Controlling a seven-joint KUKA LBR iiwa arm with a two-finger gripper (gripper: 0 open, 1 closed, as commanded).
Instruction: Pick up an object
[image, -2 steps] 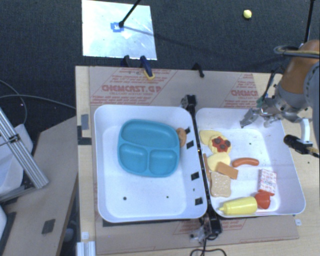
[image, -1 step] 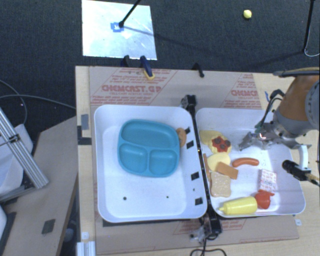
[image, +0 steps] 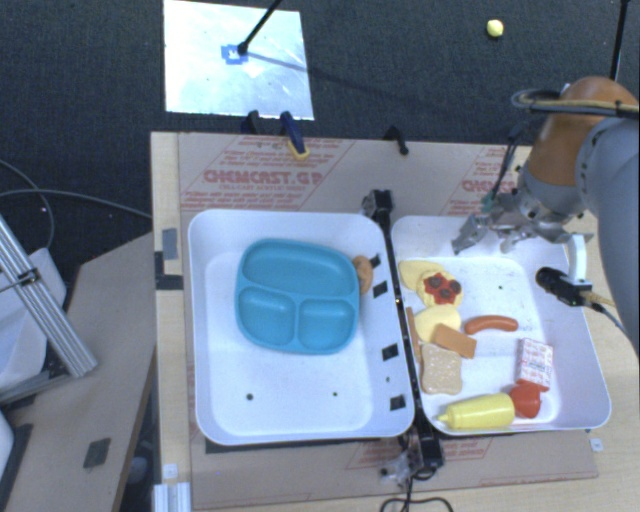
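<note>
Two white bins sit side by side on the bench (image: 250, 165). In the left bin (image: 215, 300) we see a blue tray (image: 297, 296), with a small orange piece (image: 363, 270) at its right edge. The right bin (image: 585, 385) holds a sausage (image: 490, 324), a yellow bottle (image: 482, 410), bread (image: 441, 369) and a packet (image: 534, 361). Our claw (image: 490, 232) hangs over that bin's far edge, gripping nothing; we cannot tell how it is set.
</note>
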